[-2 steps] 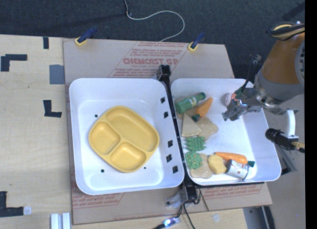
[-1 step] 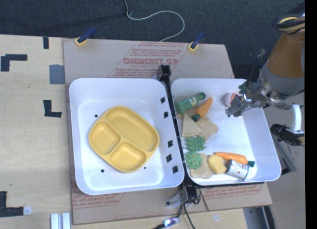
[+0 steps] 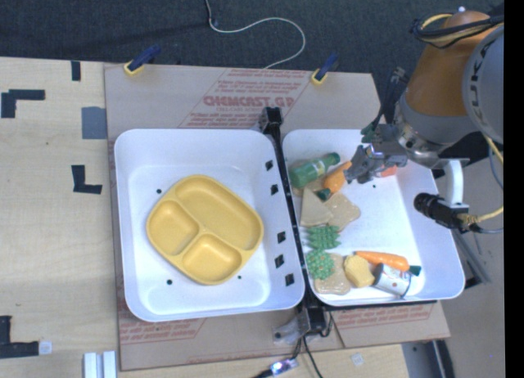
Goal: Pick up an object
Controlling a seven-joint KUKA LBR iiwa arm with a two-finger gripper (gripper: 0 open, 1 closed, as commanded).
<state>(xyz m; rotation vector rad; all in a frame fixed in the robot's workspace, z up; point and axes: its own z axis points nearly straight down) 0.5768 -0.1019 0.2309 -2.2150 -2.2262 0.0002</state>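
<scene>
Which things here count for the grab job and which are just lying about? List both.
For the job:
- pincer, over the right bin
- green bottle
- orange piece under the pincer
- carrot
- tan slice
- green toys
- yellow lump
- can

Lying about:
- yellow tray in the left bin
- white cable
- clamps

Small orange object (image 3: 334, 179): lying flat in the right bin (image 3: 426, 229), just left of the gripper (image 3: 363, 166) fingertips, touching or nearly so; green bottle (image 3: 313, 169) lies on its side beyond it, farther left.
</scene>
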